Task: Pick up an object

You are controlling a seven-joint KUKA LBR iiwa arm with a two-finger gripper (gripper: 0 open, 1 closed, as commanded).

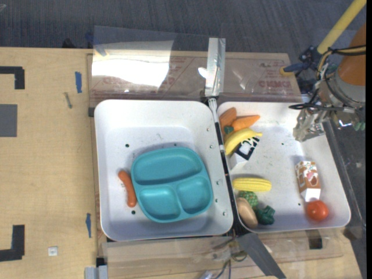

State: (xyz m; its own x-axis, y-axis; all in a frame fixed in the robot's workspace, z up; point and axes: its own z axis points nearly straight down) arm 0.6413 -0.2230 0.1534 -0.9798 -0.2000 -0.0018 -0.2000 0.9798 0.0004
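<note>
From above, the gripper (306, 127) hangs over the far right part of the right bin (285, 156); whether its jaws are apart or together cannot be told. In that bin lie a carrot (244, 121), a banana (241, 138), a corn cob (251, 184), a carton (307, 179) and a tomato (317, 210). The left bin (157, 118) holds a teal tray (171, 183) with a sausage (128, 188) just beside it.

Wooden bench (40, 173) under two bins (110, 121)
</note>
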